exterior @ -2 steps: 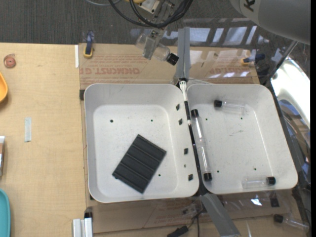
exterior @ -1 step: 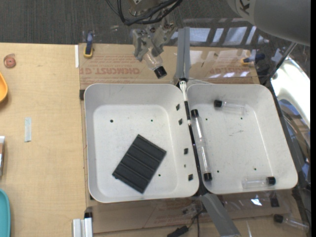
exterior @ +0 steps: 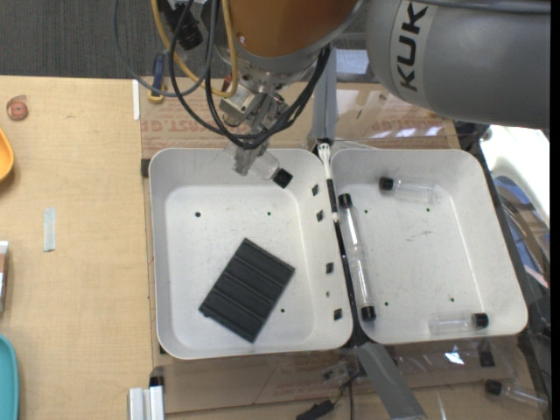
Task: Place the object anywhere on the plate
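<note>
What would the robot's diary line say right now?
tool: over left bin's far edge | tube: at tool tip, grasp unclear | dark plate: bare, left bin

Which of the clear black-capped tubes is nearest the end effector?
The tube at the left bin's back wall, just under the end effector. The other three tubes lie in the right bin.

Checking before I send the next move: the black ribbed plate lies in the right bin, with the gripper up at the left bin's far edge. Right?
Not quite. The camera view shows the black ribbed plate in the left bin, not the right bin. The gripper is indeed at the left bin's far edge.
</note>
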### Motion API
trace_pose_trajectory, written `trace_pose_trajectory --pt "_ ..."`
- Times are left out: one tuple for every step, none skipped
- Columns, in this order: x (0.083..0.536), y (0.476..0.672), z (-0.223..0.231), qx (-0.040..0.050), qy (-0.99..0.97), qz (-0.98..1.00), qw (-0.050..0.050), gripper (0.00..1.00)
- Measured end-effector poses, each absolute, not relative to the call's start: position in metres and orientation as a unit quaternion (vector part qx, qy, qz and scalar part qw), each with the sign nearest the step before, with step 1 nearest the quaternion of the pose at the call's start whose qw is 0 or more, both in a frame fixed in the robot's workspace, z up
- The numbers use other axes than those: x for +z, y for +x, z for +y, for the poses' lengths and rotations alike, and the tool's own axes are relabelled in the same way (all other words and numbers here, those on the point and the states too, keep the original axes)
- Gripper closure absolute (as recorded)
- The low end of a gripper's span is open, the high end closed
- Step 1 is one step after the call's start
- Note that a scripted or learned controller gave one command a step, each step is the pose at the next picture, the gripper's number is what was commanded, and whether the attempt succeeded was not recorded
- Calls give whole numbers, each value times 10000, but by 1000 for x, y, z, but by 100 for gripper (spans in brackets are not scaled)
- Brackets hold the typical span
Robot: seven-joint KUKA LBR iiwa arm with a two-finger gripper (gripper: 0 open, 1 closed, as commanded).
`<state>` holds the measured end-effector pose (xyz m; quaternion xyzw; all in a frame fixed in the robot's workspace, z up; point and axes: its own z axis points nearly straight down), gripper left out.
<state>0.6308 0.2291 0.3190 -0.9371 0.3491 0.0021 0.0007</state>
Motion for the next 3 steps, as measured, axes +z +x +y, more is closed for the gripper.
trace_pose_trajectory --pt "345 660 229 16 -9887 1502 22 100" --pt "353 661 227 37 -9881 1540 44 100" --pt "389 639 210 12 -9947 1033 19 100"
